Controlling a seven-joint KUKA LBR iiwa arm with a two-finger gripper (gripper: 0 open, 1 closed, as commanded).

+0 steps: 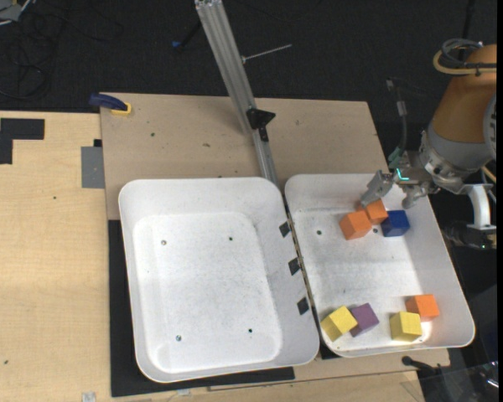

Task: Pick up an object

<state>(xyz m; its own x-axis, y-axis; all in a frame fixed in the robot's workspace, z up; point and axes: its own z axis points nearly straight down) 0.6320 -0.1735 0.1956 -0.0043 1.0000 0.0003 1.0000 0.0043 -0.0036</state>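
We see our two-finger gripper [393,193] hanging with its fingers spread wide and nothing between them, poised over the far part of the right white bin [453,308]. Taking that bin as our landmark, three small cubes cluster just below the fingertips at its far end: a larger orange block [355,224], a smaller orange cube [375,212] touching it, and a blue cube [395,223] just beside. At the bin's near edge lie a yellow cube [339,321] touching a purple cube [364,316], and another yellow cube [405,326] touching an orange one [424,306]. To grasp well, we judge we should centre on one cube and descend squarely, since crowded neighbours may block a finger. The left white bin [142,199] sits alongside.
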